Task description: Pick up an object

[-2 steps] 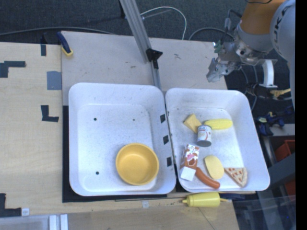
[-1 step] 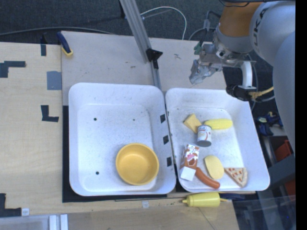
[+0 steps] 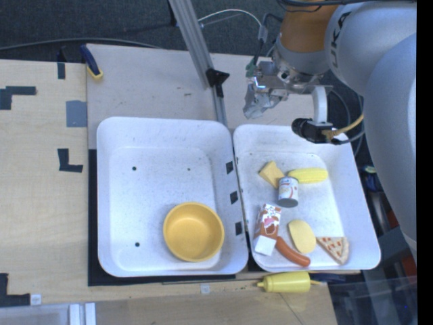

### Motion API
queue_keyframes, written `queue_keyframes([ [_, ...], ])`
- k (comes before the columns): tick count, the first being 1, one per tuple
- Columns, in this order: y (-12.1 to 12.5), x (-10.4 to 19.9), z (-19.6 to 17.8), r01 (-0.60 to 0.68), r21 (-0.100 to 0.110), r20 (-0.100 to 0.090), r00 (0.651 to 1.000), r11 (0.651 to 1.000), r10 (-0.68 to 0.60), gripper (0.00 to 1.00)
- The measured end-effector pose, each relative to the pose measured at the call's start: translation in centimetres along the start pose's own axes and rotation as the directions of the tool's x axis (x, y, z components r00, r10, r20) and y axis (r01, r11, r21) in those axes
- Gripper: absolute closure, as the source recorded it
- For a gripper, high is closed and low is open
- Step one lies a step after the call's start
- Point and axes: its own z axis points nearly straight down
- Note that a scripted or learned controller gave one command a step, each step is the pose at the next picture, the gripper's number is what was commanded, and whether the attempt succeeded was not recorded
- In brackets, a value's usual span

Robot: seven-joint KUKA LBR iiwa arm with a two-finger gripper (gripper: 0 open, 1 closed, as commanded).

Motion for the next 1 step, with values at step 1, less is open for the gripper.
queue_keyframes([
  [1, -0.64, 5.51, 0.00, 0.000, 0.001, -0.001, 1.000, 1.000, 0.000, 1.00],
])
